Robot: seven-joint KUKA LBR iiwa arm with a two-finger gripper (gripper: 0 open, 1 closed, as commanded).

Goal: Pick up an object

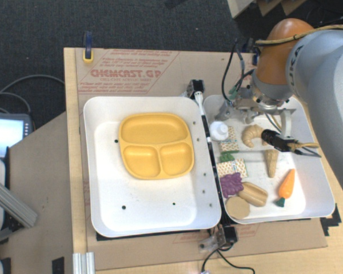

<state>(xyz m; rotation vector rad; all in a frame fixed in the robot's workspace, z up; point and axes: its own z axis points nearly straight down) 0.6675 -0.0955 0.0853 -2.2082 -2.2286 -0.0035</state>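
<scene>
Reaching from the right, the arm (308,56) poises its pincer (262,114), grip state unclear, above the croissant (252,134).

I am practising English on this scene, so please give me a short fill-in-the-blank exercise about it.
1. The yellow tray has ___ compartments.
2. The yellow tray lies in the ___ bin.
3. The toy carrot has an ___ body.
4. The croissant lies in the ___ bin.

Missing words: three; left; orange; right
</scene>
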